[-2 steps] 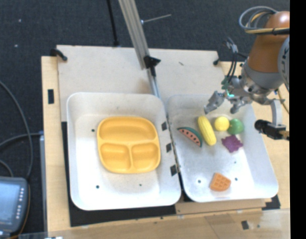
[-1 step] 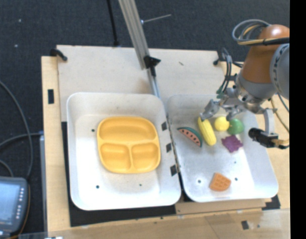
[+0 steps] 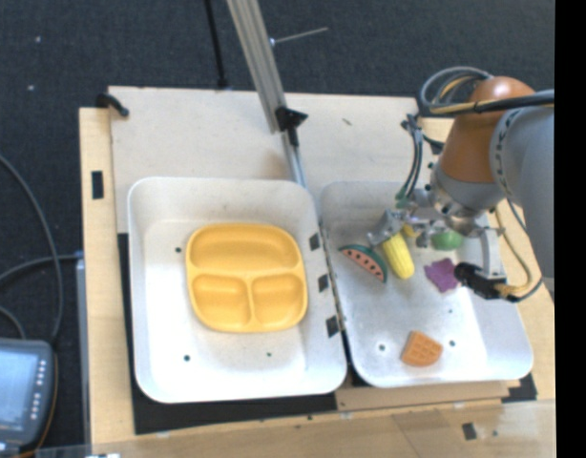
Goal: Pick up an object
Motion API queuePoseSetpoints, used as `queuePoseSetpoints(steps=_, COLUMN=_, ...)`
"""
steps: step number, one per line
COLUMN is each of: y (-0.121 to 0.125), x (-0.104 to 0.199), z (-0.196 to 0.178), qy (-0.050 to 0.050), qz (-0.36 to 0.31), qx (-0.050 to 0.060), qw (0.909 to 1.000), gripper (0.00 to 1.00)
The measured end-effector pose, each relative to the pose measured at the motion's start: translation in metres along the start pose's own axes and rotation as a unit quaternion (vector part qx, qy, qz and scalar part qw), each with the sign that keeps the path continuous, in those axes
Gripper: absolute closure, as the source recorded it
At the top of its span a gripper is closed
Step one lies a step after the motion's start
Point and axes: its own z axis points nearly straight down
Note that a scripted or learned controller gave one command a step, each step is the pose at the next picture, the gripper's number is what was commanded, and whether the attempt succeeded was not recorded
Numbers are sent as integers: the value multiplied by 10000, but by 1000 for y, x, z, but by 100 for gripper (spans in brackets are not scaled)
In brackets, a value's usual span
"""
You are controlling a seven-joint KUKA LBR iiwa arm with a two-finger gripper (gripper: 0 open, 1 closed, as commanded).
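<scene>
The right bin (image 3: 493, 351) holds several toys. A yellow corn cob (image 3: 399, 256) lies near the middle, with a red and green watermelon slice (image 3: 366, 260) just to its left. A purple piece (image 3: 442, 275) sits to the right of the corn, and a green piece (image 3: 448, 239) lies partly under the wrist. An orange waffle-like piece (image 3: 422, 349) rests near the front. My gripper (image 3: 405, 227) hangs low over the bin, right at the upper end of the corn cob; whether it touches the corn is unclear.
The left bin (image 3: 159, 351) holds a yellow divided plate (image 3: 245, 277). A slanted aluminium post (image 3: 264, 74) rises behind the bins. A black cable connector (image 3: 476, 280) hangs beside the purple piece. A monitor (image 3: 16, 385) sits at the lower left.
</scene>
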Motion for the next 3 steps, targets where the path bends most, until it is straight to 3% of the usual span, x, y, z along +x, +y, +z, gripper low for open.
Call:
queuePoseSetpoints(steps=1, y=0, x=-1, z=21, qy=-8, qz=11, qx=-19, qw=10000, gripper=0)
queuePoseSetpoints(steps=2, y=1, x=-2, z=8, qy=-11, qz=23, qx=-39, qw=10000, gripper=100)
queuePoseSetpoints(steps=3, y=13, x=-3, z=-48, qy=-5, qz=-13, qx=-58, qw=10000, gripper=100)
